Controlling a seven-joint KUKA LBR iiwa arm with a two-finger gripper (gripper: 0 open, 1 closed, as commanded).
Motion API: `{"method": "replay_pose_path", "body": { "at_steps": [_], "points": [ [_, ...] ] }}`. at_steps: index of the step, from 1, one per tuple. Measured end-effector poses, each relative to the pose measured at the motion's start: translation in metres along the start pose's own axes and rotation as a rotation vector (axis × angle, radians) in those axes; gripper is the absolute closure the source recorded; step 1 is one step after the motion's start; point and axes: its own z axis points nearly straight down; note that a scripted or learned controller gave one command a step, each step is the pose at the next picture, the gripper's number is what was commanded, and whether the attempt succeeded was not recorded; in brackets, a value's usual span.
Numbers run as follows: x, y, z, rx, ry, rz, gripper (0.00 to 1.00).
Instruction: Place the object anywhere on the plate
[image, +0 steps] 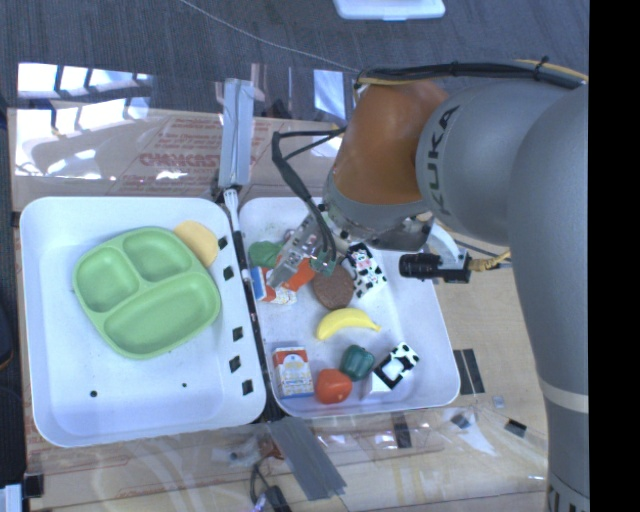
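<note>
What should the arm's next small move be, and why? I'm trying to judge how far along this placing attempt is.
Probably a short descent to grasp. The end effector hovers low in the right bin, over the clutter by the brown round piece. I see nothing between its fingertips. The green plate in the left bin bears only a yellow piece at its rim, so picking comes first.

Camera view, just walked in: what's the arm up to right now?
The KUKA arm reaches in from the right, with its gripper low over the top-left part of the right bin, among the toys there. Below it lie a brown round piece, a banana, a small carton, a tomato and a green pepper. The green plate sits in the left bin with nothing on it; a yellow piece rests beside its upper right edge. Whether anything is grasped is unclear.
</note>
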Motion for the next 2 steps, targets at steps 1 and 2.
{"method": "replay_pose_path", "body": {
  "at_steps": [1, 2],
  "points": [
    [0.077, 0.042, 0.014, 0.000, 0.002, -0.014, 1.00],
    [0.113, 0.076, -0.020, -0.001, -0.003, 0.126, 1.00]
  ]
}}
